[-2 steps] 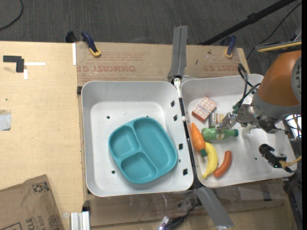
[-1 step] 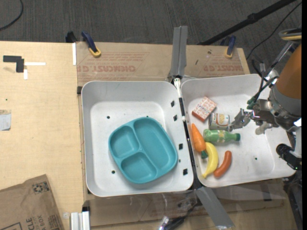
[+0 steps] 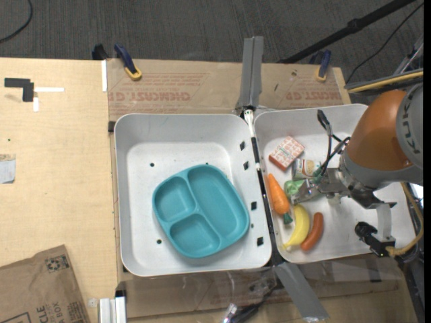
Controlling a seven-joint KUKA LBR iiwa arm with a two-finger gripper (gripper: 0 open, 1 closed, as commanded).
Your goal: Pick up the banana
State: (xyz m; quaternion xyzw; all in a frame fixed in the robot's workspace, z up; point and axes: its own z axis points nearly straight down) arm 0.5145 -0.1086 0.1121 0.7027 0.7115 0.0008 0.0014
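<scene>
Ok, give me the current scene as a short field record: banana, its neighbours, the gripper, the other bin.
banana: lying in the right bin, near its front-left corner
neighbours: carrot just above-left, red sausage alongside its right
other items: pink box further back in the same bin
gripper: above the banana, over the bin's middle; jaws' state unclear
left bin: holds a teal divided plate
banana status: not picked up

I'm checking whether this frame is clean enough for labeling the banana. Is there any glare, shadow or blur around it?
Camera view: lighting is even and soft; the banana is sharp, lying beside the sausage with only a faint shadow under it. The white bin is bright but not blown out. The gripper area is cluttered and slightly soft, and the arm hides part of the bin.
</scene>
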